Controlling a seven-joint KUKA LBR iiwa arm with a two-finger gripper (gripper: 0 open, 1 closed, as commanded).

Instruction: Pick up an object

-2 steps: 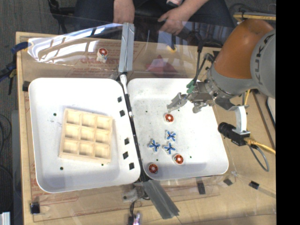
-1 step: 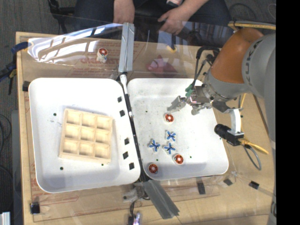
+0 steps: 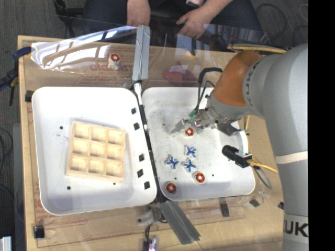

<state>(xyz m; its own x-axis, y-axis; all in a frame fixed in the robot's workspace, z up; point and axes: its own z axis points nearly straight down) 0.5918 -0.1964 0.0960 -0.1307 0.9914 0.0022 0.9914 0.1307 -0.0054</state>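
- My gripper [image 3: 181, 125] hangs low over the far half of the right shallow white bin [image 3: 157, 106]. Its tip is small and blurred, and I cannot tell whether it is apart or together. Nothing visible is clamped in it.
- My grey wrist and orange band cover the bin's far right corner.
- A red-and-white round piece [image 3: 189, 132] lies on the bin floor just beside the gripper tip. I cannot tell whether they touch.
- Three blue cross-shaped pieces [image 3: 191, 151] lie close together near the bin's middle, apart from the gripper.
- Two more red-and-white ring-shaped pieces [image 3: 199, 178] lie near the front wall, well apart from each other.
- The left shallow white bin [image 3: 49, 114] holds a pale wooden tray [image 3: 96, 149] with nine square compartments, lying flat and slightly turned.
- A small red-and-white item [image 3: 114, 61] sits on the bench beyond the left bin, too small to identify.
- A seated person [image 3: 192, 22] is cut off at the top edge.
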